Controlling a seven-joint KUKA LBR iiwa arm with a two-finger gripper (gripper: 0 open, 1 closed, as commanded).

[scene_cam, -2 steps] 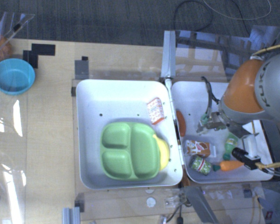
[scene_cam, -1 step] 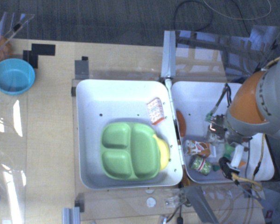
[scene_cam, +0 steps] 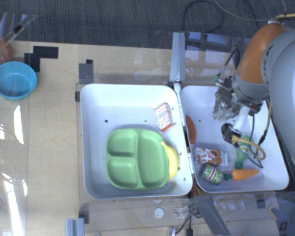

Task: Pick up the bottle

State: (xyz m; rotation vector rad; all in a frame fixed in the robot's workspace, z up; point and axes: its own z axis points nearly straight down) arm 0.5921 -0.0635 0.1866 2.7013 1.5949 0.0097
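A small green bottle (scene_cam: 242, 152) lies in the right bin (scene_cam: 201, 100), near its front right, partly hidden behind the yellow cable. My gripper (scene_cam: 222, 110) hangs over the middle of that bin, up and to the left of the bottle and apart from it. Nothing shows in the gripper's grasp.
An orange carrot (scene_cam: 245, 174), a green can (scene_cam: 211, 174) and a red-and-white packet (scene_cam: 208, 155) lie along the right bin's front. A reddish sausage (scene_cam: 190, 129) rests against its left wall. In the left bin there is a green divided tray (scene_cam: 136, 158), a yellow item (scene_cam: 172, 161) and a small packet (scene_cam: 162, 116). A blue bowl (scene_cam: 14, 80) stands far left.
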